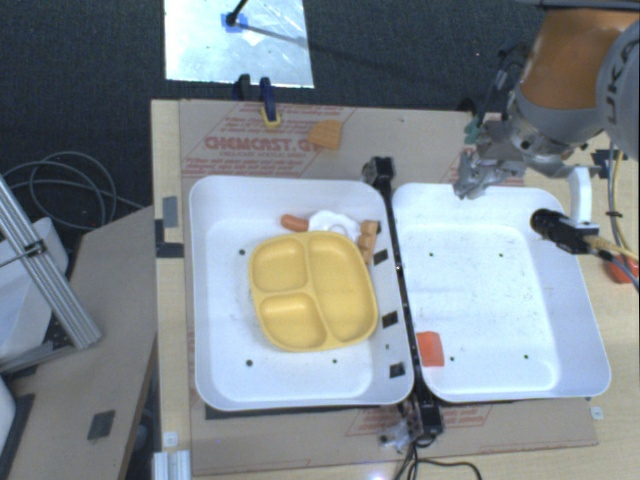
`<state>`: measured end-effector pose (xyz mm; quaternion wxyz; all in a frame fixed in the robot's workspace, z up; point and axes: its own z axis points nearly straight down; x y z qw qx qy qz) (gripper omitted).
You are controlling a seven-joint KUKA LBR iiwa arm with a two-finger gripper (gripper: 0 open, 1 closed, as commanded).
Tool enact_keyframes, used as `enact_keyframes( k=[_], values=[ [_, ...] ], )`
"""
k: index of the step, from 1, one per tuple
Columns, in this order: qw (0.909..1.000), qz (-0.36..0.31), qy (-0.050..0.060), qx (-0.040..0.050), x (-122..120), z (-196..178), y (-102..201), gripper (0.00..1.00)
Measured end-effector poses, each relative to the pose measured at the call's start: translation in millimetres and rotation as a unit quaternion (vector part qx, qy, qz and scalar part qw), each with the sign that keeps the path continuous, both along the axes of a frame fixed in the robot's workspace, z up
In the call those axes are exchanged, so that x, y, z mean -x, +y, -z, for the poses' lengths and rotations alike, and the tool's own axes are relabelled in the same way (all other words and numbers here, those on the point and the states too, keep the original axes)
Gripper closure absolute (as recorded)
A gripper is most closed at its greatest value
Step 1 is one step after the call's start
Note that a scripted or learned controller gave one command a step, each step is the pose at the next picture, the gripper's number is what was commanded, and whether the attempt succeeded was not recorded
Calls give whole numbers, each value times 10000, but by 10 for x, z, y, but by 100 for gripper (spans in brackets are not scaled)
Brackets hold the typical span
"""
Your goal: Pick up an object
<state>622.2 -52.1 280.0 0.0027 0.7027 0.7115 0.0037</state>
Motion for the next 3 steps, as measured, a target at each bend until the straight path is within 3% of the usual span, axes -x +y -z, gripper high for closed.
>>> enact_keyframes(
  k=[1,2,3],
  values=[
    [9999,101,1,33,566,-850,-1076,100],
    [10000,49,26,15,542,-802,-1011,0],
    [10000,13,13,0,1157,-1380,-369,0]
  ],
)
